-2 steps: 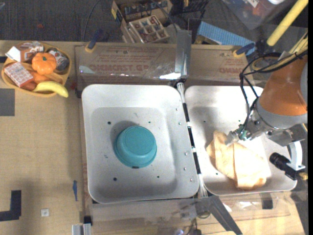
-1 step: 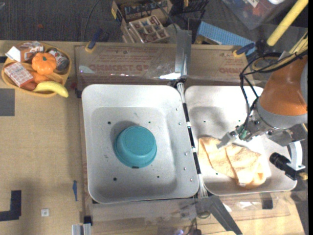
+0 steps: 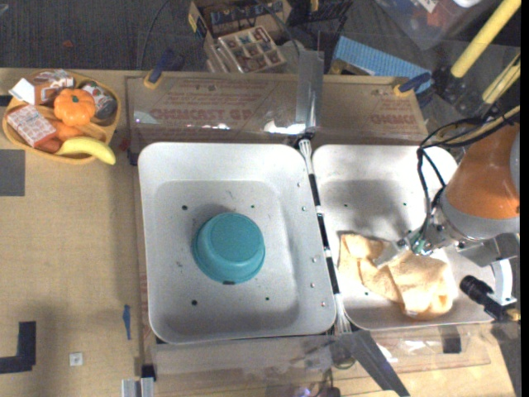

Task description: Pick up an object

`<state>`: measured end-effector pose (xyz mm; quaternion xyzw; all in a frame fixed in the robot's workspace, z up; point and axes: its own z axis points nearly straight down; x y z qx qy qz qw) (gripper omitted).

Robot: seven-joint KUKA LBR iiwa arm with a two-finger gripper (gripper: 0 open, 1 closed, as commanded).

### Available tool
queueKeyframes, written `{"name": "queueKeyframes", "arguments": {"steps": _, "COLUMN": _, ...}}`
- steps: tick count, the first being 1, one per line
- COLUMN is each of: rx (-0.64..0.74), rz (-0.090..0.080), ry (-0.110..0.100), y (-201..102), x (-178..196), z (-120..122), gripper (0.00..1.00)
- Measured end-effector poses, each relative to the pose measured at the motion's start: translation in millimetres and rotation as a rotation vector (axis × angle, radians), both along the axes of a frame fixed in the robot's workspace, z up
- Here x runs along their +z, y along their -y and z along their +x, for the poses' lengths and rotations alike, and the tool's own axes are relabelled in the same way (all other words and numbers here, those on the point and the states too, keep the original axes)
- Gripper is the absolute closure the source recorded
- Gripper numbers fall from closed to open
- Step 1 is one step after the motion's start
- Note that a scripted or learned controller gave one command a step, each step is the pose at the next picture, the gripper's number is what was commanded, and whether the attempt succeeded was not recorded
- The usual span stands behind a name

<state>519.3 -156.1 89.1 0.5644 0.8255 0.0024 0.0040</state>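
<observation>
Camera view, looking down at a slant. Arm point(image 3: 488, 188) comes in from the right edge, orange band w/ grey wrist below it, black cables looping over the top. Gripper point(image 3: 411, 245) sits low in the right bin point(image 3: 372, 168), tip down on the cloth point(image 3: 405, 275).

Gripper state: can't tell. Tip is small and blurred against the cloth; no way to say whether any fabric is caught.

Cloth: yellow-tan, crumpled, directly under and around the tip. Touching it or v. close, contact not certain. One lobe spreads off to the left of the tip toward the divider between the bins, a thicker lump lies just below and to the right of it, near the bin's front wall.

Teal bowl point(image 3: 231, 247): well off to the left of the gripper, in the left bin point(image 3: 165, 172), about mid-floor, upside down, apart from all walls. Roughly level w/ the tip across the frame.

Far left and up from the gripper, off the bins on the bench top: yellow dish point(image 3: 21, 132) w/ toy food, incl. a small orange pumpkin point(image 3: 75, 106), a banana point(image 3: 88, 148) on the dish's front edge, and some small boxes.

Behind both bins, up from the gripper: cardboard wall point(image 3: 223, 106) w/ faint red print, clutter beyond it. Yellow pole point(image 3: 488, 27) angles across the upper right, above the arm.
</observation>
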Motion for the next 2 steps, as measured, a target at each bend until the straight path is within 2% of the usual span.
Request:
{"name": "queueKeyframes", "arguments": {"steps": 1, "rx": -0.003, "rz": 0.0, "ry": 0.004, "y": 1, "x": 11, "z": 1, "gripper": 1.0}}
{"name": "queueKeyframes", "arguments": {"steps": 2, "rx": -0.108, "rz": 0.001, "ry": -0.009, "y": -98, "x": 95, "z": 18, "gripper": 1.0}}
